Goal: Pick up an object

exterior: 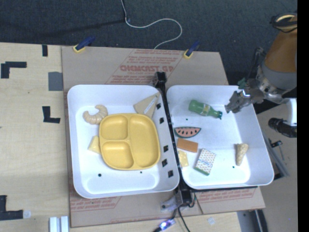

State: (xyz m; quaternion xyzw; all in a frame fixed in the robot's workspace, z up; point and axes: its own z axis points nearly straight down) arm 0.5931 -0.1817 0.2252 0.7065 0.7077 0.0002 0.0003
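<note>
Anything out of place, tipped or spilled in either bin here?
Nothing spilled or damaged. The green bottle lies on its side in the right bin, and the yellow divided plate partly covers a wedge in the left bin.

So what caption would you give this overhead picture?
Robot claw poised at the right bin's edge, close to a green bottle; yellow divided plate in the left bin.

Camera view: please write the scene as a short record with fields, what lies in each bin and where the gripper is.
left bin: yellow divided plate, croissant, beige wedge pieces beside the plate
right bin: green bottle, watermelon slice, orange block, patterned packet, cone-shaped piece
gripper: over the right bin's upper right part, right of the green bottle
held object: none seen
</note>
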